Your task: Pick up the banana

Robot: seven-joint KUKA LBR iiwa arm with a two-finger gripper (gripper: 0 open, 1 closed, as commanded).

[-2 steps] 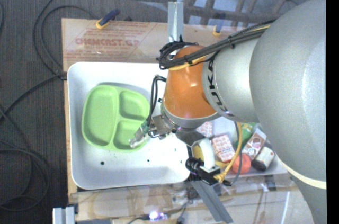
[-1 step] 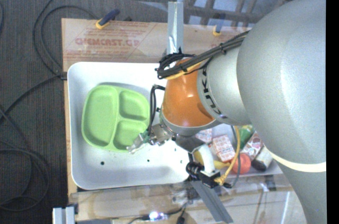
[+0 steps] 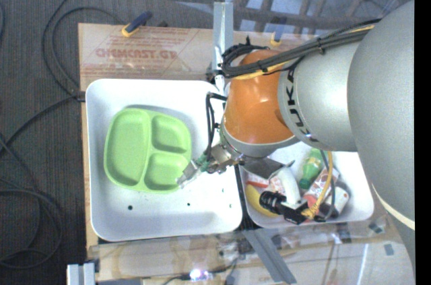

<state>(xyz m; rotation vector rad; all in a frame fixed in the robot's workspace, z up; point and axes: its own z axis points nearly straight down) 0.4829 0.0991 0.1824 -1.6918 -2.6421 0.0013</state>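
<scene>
Although the task concerns the yellow curved banana (image 3: 254, 199), the arm's hand (image 3: 190, 171) sits over the left white shallow bin (image 3: 161, 223), at the lower right corner of the light green 3-compartment plastic tray (image 3: 145, 149). Its tips appear to touch or nearly touch the tray's rim; whether they are parted or closed cannot be told at this size, and nothing is visible between them.

The banana lies in the right white shallow bin (image 3: 363, 209), at its left end, with a short stretch of yellow showing beneath the arm's orange band (image 3: 256, 102). It is judged not yet grasped, since the hand is in the other bin.

Obstructions: the banana is crowded by a black cylindrical object (image 3: 279, 206) lying across it, a white rounded object (image 3: 286, 181) just beside it, and a green bottle-like item (image 3: 311, 169) further right among mixed clutter. The arm's grey body (image 3: 357, 95) covers much of that bin. A clean approach would likely need the hand to cross the wall between the 2 bins and come down at the bin's left end.

The worktop (image 3: 148, 54) beneath is a brown printed board, with cables on the floor beyond.
</scene>
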